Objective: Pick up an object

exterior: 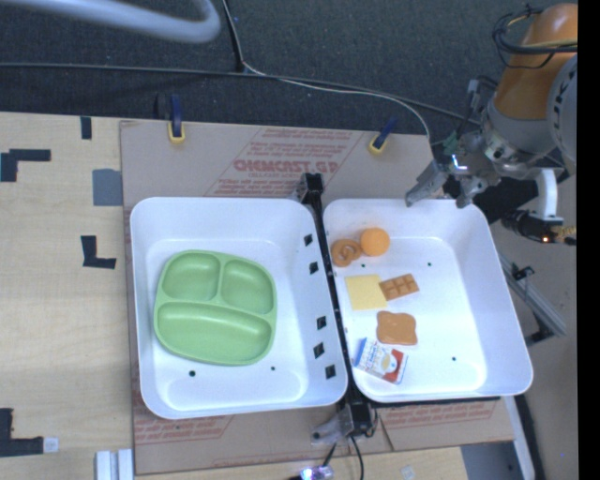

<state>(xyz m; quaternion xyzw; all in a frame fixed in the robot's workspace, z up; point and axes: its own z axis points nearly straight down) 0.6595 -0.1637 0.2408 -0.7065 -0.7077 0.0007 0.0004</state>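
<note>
Objects for picking lie in the right bin (469,281) at frame centre-right: an orange ball (375,242), yellow slice (366,292) and small carton (381,361). Spread wide and holding nothing, the claw (442,190) hangs over the bin's upper rim.

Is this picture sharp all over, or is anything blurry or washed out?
Camera view: the food items and green plate are fairly crisp; a pale blurred streak crosses the top left; the white bins look bright, with soft shadows; the gripper is slightly smeared.
</note>
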